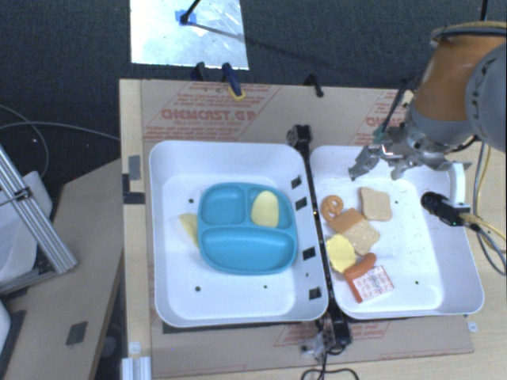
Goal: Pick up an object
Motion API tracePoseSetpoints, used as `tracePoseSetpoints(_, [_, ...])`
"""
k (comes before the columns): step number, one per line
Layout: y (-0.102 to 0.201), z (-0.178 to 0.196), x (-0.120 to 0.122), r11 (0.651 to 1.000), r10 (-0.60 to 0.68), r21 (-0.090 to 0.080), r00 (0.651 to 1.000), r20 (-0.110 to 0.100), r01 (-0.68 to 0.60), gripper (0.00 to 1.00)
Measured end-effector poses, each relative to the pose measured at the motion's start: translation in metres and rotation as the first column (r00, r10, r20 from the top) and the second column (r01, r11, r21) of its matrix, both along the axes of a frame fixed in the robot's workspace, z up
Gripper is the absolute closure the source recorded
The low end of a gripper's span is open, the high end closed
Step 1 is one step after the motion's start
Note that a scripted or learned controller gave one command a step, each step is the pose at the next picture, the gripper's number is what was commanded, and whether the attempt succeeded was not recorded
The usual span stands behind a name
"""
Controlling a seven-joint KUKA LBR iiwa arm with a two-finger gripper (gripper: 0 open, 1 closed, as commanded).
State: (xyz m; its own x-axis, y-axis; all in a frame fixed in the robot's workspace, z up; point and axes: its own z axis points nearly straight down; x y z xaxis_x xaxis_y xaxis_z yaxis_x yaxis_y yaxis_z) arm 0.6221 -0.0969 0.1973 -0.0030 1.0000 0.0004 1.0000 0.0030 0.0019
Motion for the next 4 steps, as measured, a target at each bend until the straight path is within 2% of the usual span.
tracePoseSetpoints(1, [-0.017, -0.113, -0.039, 1.0, -0.003, -0.004, 1.0, 0.003, 0.003, 0.0])
tracePoseSetpoints(2, [-0.018, -0.095, -0.035, 1.0, -0.002, -0.005, 1.0, 0.012, 0.002, 1.0])
tracePoseSetpoints(3, [-0.017, -0.095, -0.035, 1.0, -0.003, -0.005, 1.0, 0.012, 0.003, 0.0])
tracePoseSetpoints(4, [0.011, -0.108, -0.043, 1.0, 0.0, -0.008, 1.0, 0.012, 0.0, 0.0])
